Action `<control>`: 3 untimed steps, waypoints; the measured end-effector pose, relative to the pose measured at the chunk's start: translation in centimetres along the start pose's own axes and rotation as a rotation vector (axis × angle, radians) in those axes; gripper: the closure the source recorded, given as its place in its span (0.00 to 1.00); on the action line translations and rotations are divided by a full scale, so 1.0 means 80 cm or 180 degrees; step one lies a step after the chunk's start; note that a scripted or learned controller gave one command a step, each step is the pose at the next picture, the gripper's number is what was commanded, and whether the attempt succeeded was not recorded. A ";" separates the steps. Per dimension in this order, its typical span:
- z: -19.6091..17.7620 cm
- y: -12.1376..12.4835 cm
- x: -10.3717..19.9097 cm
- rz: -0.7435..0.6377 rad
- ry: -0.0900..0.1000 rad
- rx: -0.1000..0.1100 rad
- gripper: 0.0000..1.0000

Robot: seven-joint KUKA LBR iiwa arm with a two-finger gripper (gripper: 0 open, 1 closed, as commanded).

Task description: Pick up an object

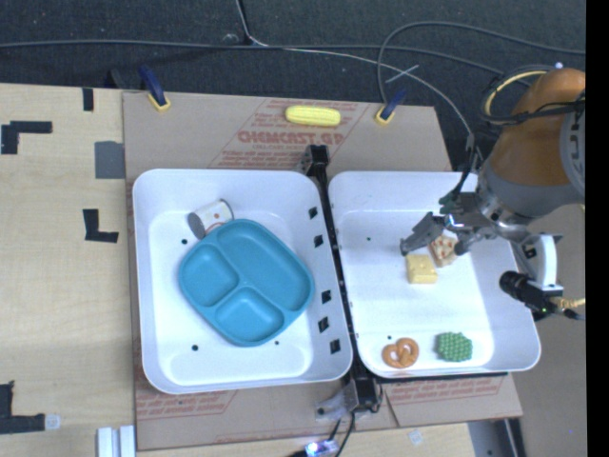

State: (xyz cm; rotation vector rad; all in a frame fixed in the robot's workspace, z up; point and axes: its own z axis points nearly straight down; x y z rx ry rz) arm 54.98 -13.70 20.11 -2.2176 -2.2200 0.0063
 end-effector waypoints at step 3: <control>0.121 0.001 -0.003 -0.0003 -0.0025 -0.0073 1.00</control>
